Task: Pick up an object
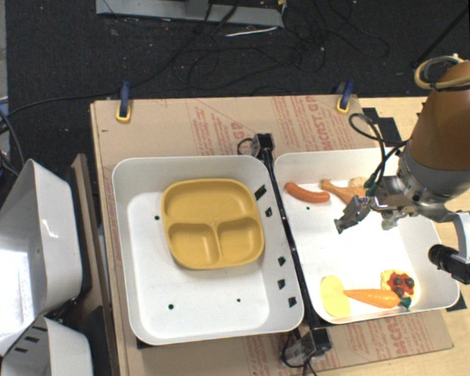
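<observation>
Approaching the right bin [426, 240], we see the hand [353, 214] hover bare, fingers apart; nearest, at its 10 o'clock, lies the sausage [307, 192]. Next: descend, close.

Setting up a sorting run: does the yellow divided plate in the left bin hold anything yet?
Empty. The yellow divided plate lies right side up, all three compartments showing bare yellow.
</observation>
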